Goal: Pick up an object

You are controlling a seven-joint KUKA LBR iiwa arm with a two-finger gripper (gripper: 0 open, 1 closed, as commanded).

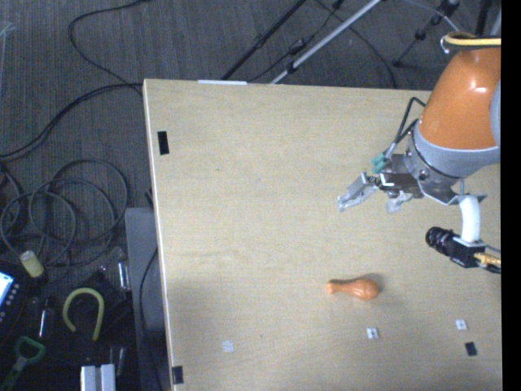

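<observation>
An orange pear-shaped object [356, 288] lies on its side on the tan bench top [260, 186], its narrow end pointing left. My gripper [368, 204] hangs at the right of the bench, up and slightly right of the object and well apart from it. Its two grey fingers [352, 195] are spread open with nothing between them. The grey arm with its orange band [462, 104] comes in from the right edge.
Small black and white markers [372, 332] dot the bench near its front right, and a black tab [163, 142] sits near the left edge. A black and white fitting [453, 243] juts out below the wrist. Cables [65, 202] and stand legs lie on the floor.
</observation>
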